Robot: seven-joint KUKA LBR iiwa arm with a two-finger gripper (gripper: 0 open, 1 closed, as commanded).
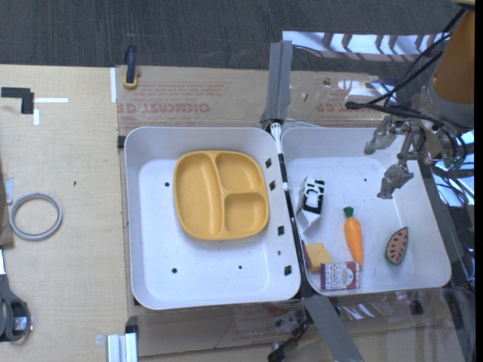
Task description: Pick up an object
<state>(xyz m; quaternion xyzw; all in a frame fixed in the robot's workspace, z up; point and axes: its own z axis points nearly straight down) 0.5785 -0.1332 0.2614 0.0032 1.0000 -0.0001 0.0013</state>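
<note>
Two white bins sit on the tabletop; the left one holds a yellow divided plate [221,194]. Rightward lie a carrot [353,236], probably light, stiff and easiest gripped across its middle, and a watermelon slice [397,246]. Cardboard lettering is unreadable. Whether the claw [398,173] is spread, I cannot tell.

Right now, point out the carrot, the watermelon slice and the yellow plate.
carrot [353,236]: camera view, middle of its orange body.
watermelon slice [397,246]: camera view, its red flesh.
yellow plate [195,202]: camera view, floor of its large compartment.
</note>
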